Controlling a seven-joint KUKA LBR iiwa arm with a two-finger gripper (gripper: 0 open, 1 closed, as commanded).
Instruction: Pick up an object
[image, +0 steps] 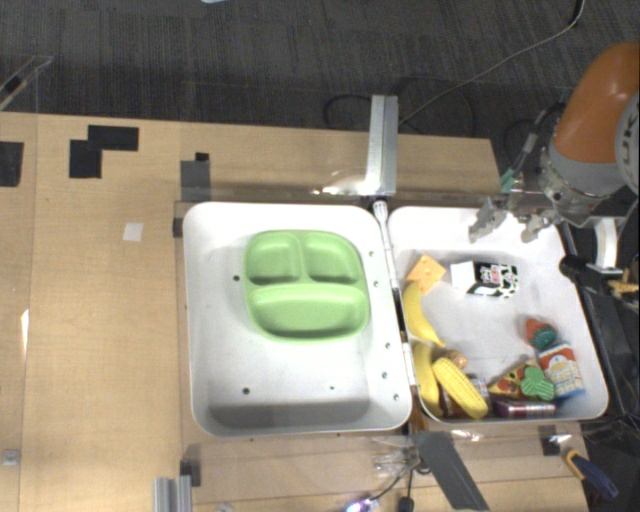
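Camera view: fingers (508, 222) spread, pinching nothing, above a black-and-white carton (490, 277) whose print is unreadable.

1 fixed cam above the bench (90, 330), looking down at a slant, mid-range, both white bins (200, 300) at frame centre, arm (600, 120) entering upper right.

My worktop (90, 330) looks like pale, matt wood grain. Both bins (215, 390) are smooth white plastic with a soft sheen, as is the green divided plate (305, 283). The upright bracket (383, 145) at upper centre looks like brushed metal.
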